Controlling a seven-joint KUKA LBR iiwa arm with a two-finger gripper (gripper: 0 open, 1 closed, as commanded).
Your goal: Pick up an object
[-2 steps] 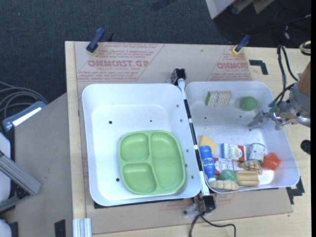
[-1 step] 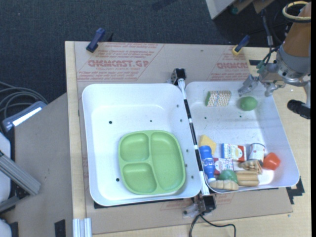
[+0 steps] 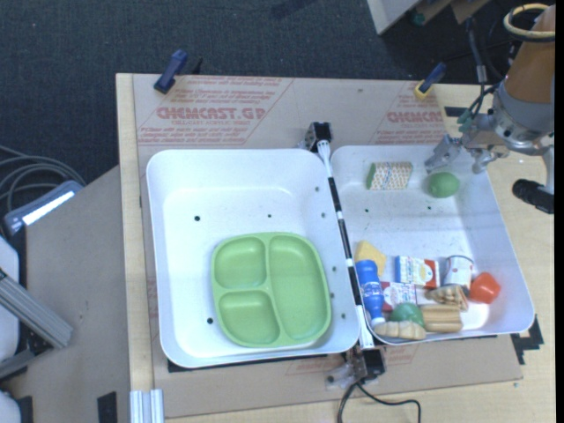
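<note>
My gripper hangs over the far right corner of the right bin, its two fingers spread apart, so it looks open with nothing between them. A small round green object lies on the bin floor just in front of the fingertips, apart from them. Left of it rests a speckled rectangular pad. A cluster sits at the bin's near end: a yellow piece, a blue bottle, a red and white carton, a small can, an orange piece and tan bread-like pieces.
The left bin holds a green divided plate. The arm's orange band rises at the far right. Blue clamps hold the cardboard base at the back. Cables lie off the bench to the left.
</note>
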